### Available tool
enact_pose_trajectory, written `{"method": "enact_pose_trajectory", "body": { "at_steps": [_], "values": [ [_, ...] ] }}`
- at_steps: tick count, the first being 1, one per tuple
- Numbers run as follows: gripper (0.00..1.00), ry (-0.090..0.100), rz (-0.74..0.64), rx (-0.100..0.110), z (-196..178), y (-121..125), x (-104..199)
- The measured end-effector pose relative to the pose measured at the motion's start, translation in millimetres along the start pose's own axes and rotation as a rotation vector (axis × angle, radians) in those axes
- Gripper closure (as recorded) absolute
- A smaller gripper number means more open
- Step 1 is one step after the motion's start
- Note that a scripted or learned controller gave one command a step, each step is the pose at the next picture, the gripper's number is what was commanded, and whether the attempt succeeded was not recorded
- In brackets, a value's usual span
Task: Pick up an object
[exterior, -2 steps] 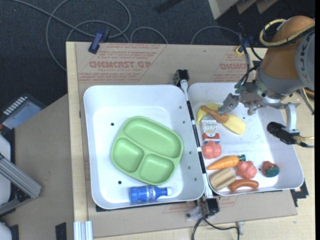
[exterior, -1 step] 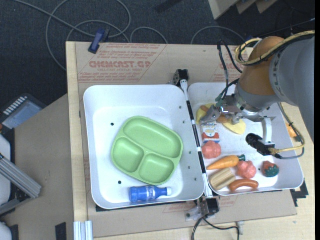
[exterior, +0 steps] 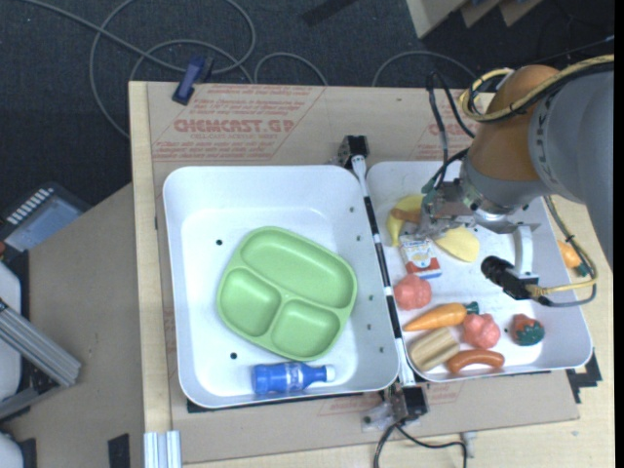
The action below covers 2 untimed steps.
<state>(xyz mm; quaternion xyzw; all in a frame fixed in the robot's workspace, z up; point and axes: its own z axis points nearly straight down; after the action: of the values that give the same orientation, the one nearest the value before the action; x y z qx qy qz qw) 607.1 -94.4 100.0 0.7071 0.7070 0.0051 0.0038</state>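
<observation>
Carton (exterior: 419, 254) lying in right bin (exterior: 575, 344), crowded by lemon (exterior: 458, 245) and banana (exterior: 402, 214). Gripper (exterior: 441, 211) hovering over it; finger state hard to tell. Risk: nudging neighbours, pinching two, or closing on nothing.

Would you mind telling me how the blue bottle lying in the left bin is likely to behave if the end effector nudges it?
The blue bottle lies on its side, so its round body would probably roll toward the bin wall just beside it. It looks like smooth plastic, so it may slip. It seems small and likely light.
</observation>
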Motion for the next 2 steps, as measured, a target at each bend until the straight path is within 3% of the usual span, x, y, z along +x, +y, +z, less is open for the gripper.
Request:
{"method": "enact_pose_trajectory", "body": {
  "at_steps": [1, 2],
  "values": [
    [0.00, 0.000, 0.000, 0.001, 0, 0, 0],
    [0.00, 0.002, -0.004, 0.039, 15, 56, -11]
  ]
}}
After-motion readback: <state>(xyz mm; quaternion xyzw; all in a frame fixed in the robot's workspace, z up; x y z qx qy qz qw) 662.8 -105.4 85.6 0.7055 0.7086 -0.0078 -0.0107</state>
